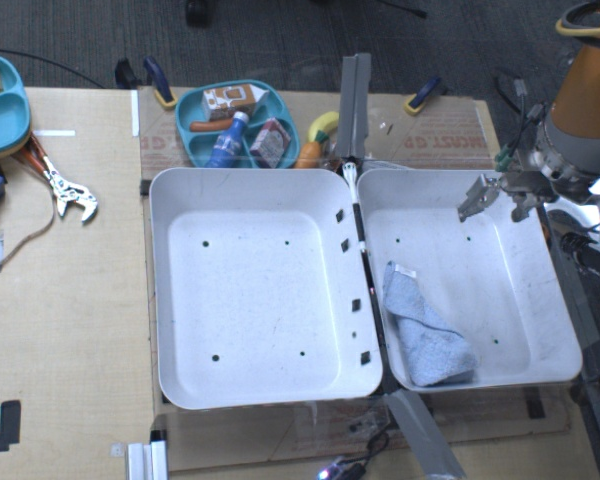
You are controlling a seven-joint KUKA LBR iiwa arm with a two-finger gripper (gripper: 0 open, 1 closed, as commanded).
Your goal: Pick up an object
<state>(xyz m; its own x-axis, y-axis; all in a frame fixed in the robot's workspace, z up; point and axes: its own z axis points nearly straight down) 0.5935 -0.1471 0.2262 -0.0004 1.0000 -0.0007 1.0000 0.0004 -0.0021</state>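
While I look down from the camera above the table (70, 298), I see the gripper (500, 196) hanging over the far right part of the right bin (540, 298). Its two fingers stand apart, so it is open, and there is nothing between them. The grey arm (580, 118) with its orange band reaches in behind it from the right.

The thing to pick up is a blue cloth (425, 333). It lies crumpled on the floor of the same bin, below the gripper and off to its left, well apart from it, near the front left corner. A small white tag (402, 271) sticks out at the end of the cloth nearest the gripper.

Farther left of the gripper sits the left bin (250, 288), touching the right one along a grey bar. Up and to the left of the gripper, past the bins, is a blue tray (193, 138) with small toys in it. Far to the left of the gripper, a silver wrench (70, 196) lies on the table.
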